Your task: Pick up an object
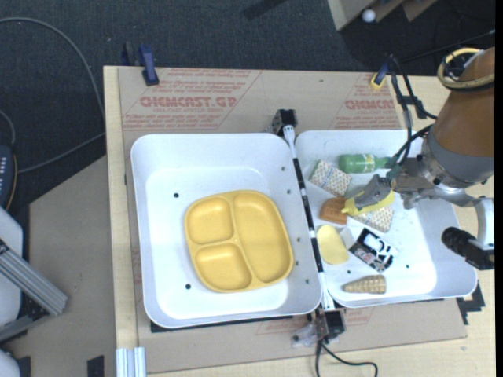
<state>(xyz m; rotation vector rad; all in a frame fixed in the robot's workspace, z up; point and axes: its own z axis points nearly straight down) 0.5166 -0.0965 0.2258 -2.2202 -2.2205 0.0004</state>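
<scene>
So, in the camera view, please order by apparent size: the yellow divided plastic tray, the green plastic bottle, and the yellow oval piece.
1. Yellow divided plastic tray, clearly largest.
2. Green plastic bottle.
3. Yellow oval piece.
The last two look nearly alike, so their order is unsure.

On the tabletop (196,104), a brown sheet printed with red lettering, two shallow white bins sit side by side. The left bin (157,210) holds a yellow three-compartment plastic tray (238,239) near its middle. The right bin (428,277) carries a green plastic bottle (359,162) lying near its far edge, a patterned packet (331,179), a pale yellow oval piece (333,246), a black-and-white item (372,249) and a tan waffle-textured cone (365,285) by the near edge. The grey arm's pincer (376,193) hangs over a yellow item (376,203) in that bin.
</scene>
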